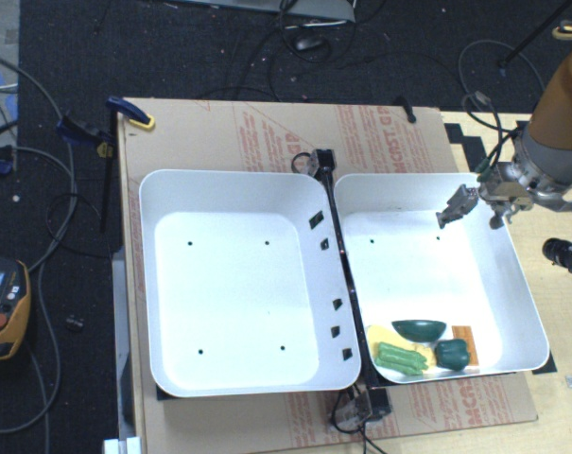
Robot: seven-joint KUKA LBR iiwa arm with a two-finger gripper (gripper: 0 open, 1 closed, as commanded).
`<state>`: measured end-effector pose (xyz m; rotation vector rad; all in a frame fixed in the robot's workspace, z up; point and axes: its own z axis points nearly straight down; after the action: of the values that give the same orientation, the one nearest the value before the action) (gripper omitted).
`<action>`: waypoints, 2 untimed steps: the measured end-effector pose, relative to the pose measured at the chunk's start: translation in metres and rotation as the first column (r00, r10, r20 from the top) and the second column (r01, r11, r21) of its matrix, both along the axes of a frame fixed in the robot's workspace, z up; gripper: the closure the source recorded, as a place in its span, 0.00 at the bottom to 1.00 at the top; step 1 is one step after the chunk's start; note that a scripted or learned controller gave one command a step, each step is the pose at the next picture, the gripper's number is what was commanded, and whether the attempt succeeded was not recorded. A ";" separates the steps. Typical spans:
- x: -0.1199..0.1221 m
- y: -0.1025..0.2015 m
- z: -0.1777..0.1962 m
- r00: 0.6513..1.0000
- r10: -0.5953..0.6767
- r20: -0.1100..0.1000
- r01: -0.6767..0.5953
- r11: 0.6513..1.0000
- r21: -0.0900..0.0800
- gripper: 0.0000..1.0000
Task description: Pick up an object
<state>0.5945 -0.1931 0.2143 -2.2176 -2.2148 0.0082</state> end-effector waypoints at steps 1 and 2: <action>0.002 0.000 0.005 1.000 0.001 0.009 -0.001 1.000 -0.002 0.00; 0.011 0.002 -0.050 1.000 0.002 0.005 -0.002 1.000 -0.001 0.00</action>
<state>0.6056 -0.1915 0.1641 -2.2180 -2.2204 0.0031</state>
